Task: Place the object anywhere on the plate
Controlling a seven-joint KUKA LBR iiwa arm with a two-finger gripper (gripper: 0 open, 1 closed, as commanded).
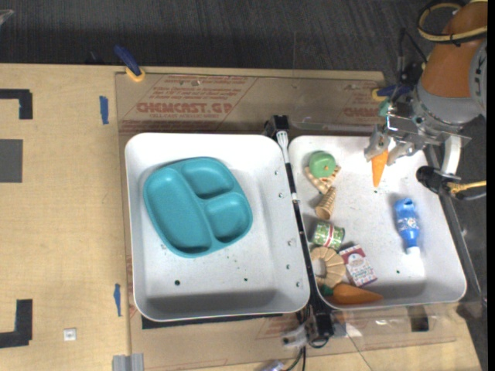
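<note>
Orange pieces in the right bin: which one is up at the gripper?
The small orange cone between the gripper's fingers, near the bin's far edge. The other, a carrot, lies at the near edge.

Dark, perhaps carpeted floor (232, 14); cardboard-covered bench (62, 207).

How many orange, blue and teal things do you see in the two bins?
Orange: 2, the carrot and the piece held in the gripper
Blue: 1, the bottle
Teal: 1, the plate
Total: 4
</note>
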